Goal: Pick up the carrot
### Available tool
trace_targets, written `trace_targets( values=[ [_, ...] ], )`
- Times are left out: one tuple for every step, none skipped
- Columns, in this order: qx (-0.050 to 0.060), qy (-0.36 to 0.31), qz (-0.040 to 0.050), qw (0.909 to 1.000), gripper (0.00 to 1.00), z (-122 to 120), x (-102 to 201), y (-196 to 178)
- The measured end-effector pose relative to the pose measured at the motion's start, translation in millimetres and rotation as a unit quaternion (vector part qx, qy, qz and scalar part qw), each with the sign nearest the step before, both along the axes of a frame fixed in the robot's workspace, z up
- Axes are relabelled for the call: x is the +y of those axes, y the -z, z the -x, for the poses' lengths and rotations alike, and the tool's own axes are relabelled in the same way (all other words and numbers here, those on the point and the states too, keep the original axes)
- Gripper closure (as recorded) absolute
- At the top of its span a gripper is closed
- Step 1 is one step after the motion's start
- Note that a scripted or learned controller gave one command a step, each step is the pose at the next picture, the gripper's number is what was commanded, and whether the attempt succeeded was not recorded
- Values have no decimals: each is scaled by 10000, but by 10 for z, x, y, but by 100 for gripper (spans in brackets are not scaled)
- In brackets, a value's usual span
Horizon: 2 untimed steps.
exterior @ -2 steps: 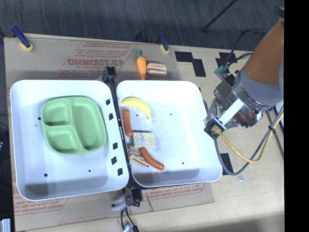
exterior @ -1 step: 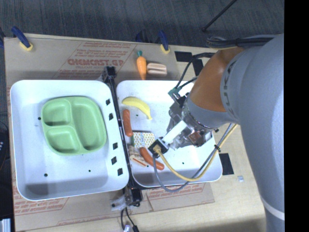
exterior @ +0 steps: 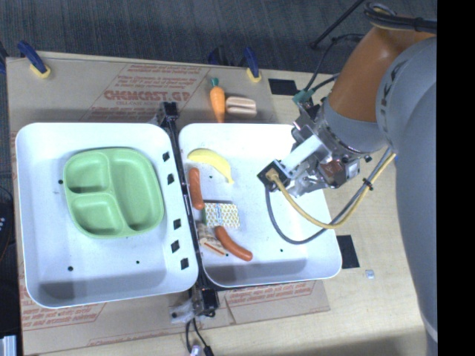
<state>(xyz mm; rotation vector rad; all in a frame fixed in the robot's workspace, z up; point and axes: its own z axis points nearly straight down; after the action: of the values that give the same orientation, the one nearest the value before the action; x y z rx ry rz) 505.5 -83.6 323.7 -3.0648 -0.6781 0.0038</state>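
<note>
The carrot (exterior: 216, 102), orange with a green top, lies on the cardboard just behind the right bin (exterior: 297, 262), outside its back rim and next to a small bun-like toy (exterior: 241, 107). My gripper (exterior: 331, 170) hangs over the right side of the right bin, well to the right of the carrot and nearer the front. I see nothing held in it.
The right bin holds a yellow banana (exterior: 210, 162), two red sausages (exterior: 195, 188) (exterior: 233, 244) and a patterned packet (exterior: 222, 215) along its left side. A green divided plate (exterior: 111, 191) lies in the left bin (exterior: 37, 273). Blue clamps (exterior: 35, 58) hold the cardboard at the back.
</note>
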Motion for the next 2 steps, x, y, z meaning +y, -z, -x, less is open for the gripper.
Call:
trace_targets(
  values=[
    [19, -1157, -4, 9933, 100, 298, 804, 517],
    [3, 1140, 4, 9935, 100, 292, -45, -221]
  ],
)
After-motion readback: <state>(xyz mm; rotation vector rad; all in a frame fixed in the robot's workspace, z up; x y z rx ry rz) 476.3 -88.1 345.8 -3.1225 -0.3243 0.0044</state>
